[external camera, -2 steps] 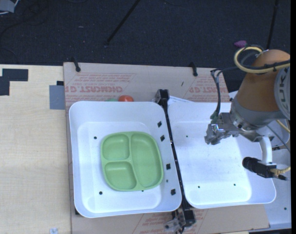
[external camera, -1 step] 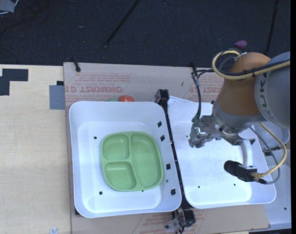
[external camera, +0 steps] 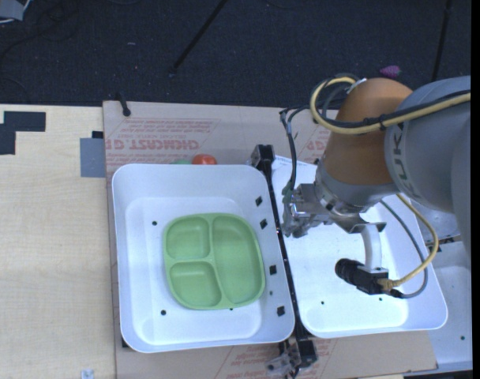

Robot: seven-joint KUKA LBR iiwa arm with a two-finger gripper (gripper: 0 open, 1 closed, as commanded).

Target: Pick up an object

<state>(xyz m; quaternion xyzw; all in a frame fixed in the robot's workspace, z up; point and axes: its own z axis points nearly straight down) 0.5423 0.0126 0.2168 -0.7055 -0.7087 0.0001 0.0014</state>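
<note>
While the arm (external camera: 398, 148) hangs low over the right bin (external camera: 382, 322), its gripper (external camera: 297, 215) sits close to the rim where the two bins meet. From where I stand its bulk hides the business end, so I cannot tell whether the gripper is open or closed, and I see nothing held in it.

The one clear candidate for picking is the green divided plate (external camera: 215, 260), lying flat in the middle of the left bin (external camera: 137, 290), just across the shared rim from the gripper. A small red thing (external camera: 204, 160) peeks out behind the left bin's far wall, outside both bins. A black fitting (external camera: 365, 277) on a yellow cable hangs over the right bin; it looks to me like the arm's own gear, not a loose object.

I'd say this is the approach step, nothing grasped yet. Next the gripper would need to cross over the rim and come down on the plate's raised edge, since a flat plate offers little else to pinch.
</note>
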